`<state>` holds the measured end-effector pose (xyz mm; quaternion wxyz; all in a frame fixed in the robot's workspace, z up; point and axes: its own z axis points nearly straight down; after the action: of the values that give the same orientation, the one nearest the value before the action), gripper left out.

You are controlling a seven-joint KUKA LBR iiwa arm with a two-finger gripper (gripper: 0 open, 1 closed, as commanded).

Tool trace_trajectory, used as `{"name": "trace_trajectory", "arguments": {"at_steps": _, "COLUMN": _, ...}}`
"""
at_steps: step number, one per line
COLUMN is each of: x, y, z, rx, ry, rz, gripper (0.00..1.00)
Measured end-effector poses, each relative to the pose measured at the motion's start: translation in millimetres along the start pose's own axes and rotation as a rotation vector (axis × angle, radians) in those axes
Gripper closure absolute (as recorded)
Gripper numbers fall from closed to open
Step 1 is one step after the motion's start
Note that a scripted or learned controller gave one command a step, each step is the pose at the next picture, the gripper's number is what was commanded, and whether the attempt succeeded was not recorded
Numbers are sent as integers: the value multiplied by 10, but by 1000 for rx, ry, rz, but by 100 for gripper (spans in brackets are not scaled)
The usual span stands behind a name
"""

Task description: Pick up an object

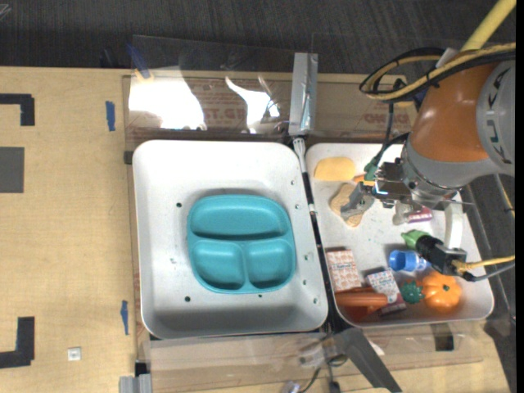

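Note:
My gripper point(368, 191) reaches in from the right over the upper part of the right bin point(479, 305), below the grey arm with its orange band point(449, 117). A small tan and grey object point(353, 205) lies right at the gripper's tip, touching or nearly touching it; whether it is held is unclear. A yellow rounded piece point(334, 169) sits just above it near the bin's back left corner.
The right bin's lower half is crowded: two small printed boxes point(342, 269) point(382, 283), a blue bottle point(404, 260), a green item point(416, 240), an orange pumpkin point(442, 293) and a red sausage point(363, 300). A teal divided plate point(241, 242) lies in the left bin point(155, 219).

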<state>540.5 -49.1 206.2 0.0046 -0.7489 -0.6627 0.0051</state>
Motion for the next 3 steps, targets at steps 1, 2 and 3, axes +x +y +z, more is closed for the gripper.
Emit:
{"name": "trace_trajectory", "arguments": {"at_steps": 1, "x": -361, "y": 884, "z": -73, "rx": -9, "ry": 1, "rz": 214, "gripper": 0}}
{"name": "trace_trajectory", "arguments": {"at_steps": 2, "x": -682, "y": 1, "z": 918, "rx": 0, "ry": 2, "rz": 76, "gripper": 0}}
{"name": "trace_trajectory", "arguments": {"at_steps": 3, "x": -679, "y": 670, "z": 1161, "rx": -23, "ry": 1, "rz": 8, "gripper": 0}}
